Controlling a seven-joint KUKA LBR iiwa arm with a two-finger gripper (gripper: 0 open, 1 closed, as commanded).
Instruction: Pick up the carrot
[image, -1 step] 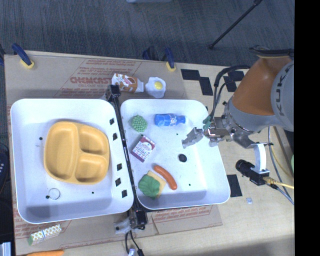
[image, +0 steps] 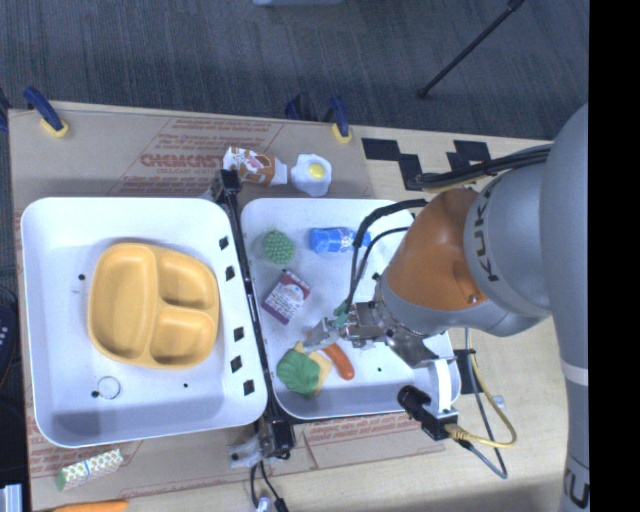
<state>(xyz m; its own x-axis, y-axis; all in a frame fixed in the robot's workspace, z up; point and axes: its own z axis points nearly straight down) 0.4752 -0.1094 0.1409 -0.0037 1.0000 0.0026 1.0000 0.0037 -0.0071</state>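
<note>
carrot (image: 341, 362) lies in the right bin (image: 300, 215), near its front wall, small and orange, slanted. just at its 9 o'clock sits a green leafy toy (image: 298, 371), touching or nearly so. gripper (image: 335, 335) hangs right at the carrot's 12 o'clock, close over its upper end; cannot tell whether it is open, closed or gripping anything. arm (image: 455, 262) with the orange band comes in from 3 o'clock. further up the same bin: a maroon packet (image: 285, 297), a green bumpy ball (image: 278, 246), a blue item (image: 331, 240). left bin (image: 45, 310) holds a yellow divided tray (image: 155, 302).
</note>
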